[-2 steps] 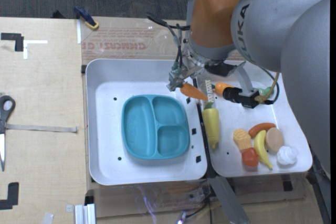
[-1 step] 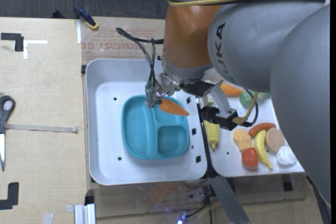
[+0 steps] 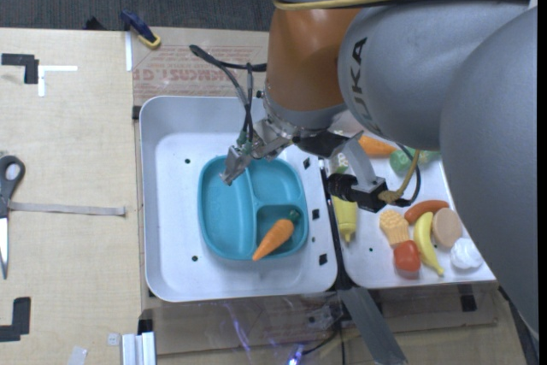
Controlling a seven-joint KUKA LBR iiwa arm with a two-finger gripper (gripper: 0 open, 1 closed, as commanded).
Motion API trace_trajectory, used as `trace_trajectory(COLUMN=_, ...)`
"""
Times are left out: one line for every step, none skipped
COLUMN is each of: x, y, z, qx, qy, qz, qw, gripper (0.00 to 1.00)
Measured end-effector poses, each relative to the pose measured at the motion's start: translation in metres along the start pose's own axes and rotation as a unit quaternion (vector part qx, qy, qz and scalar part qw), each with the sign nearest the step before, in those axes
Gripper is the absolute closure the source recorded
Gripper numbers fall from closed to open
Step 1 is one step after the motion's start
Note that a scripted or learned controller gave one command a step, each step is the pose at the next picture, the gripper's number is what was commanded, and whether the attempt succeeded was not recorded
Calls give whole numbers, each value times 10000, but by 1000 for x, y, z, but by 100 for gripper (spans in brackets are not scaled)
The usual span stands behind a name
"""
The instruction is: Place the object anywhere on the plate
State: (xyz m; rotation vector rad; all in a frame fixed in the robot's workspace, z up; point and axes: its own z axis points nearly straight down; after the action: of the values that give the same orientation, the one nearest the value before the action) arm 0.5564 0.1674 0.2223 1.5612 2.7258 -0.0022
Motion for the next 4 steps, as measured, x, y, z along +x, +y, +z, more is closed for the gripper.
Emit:
trace_trajectory(x=0, y=0, z=0, qx=0, qy=0, qz=0, qw=10000, gripper=0)
trace_trajectory(x=0, y=0, z=0, qx=1, qy=0, qz=0, qw=10000, gripper=0)
trace_trajectory(x=0, y=0, z=0, qx=1, qy=0, qz=0, qw=10000, gripper=0)
trace_trajectory(x=0, y=0, z=0, qx=1, qy=0, qz=0, qw=10000, gripper=0)
